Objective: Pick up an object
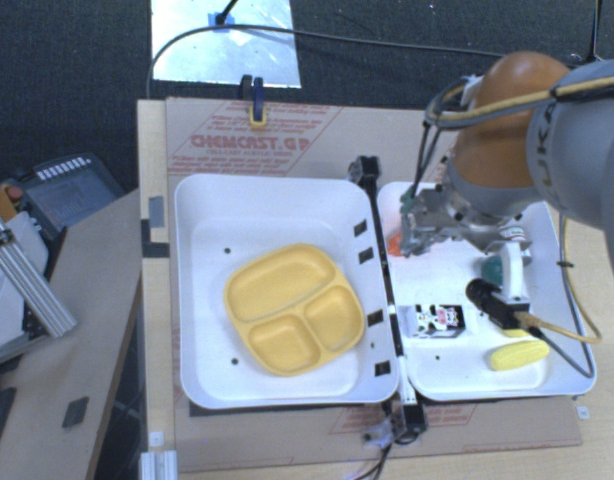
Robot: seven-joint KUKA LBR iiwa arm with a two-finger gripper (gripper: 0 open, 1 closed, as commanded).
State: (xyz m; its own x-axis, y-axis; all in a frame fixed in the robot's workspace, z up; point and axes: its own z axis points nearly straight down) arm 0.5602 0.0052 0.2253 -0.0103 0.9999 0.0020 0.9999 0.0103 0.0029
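Observation:
My gripper hangs low over the far left part of the right bin, below the grey arm with its orange band. A small orange-red thing lies just left of the gripper, partly hidden by it, and I cannot tell whether they touch. A teal object sits to the gripper's right, half covered by the wrist. Nearer the front lie a small black-and-white packet and a yellow oblong object.
The left bin holds a yellow three-compartment plate. A black divider rail with clips runs between the two bins. Brown cardboard lies under the bins at the back.

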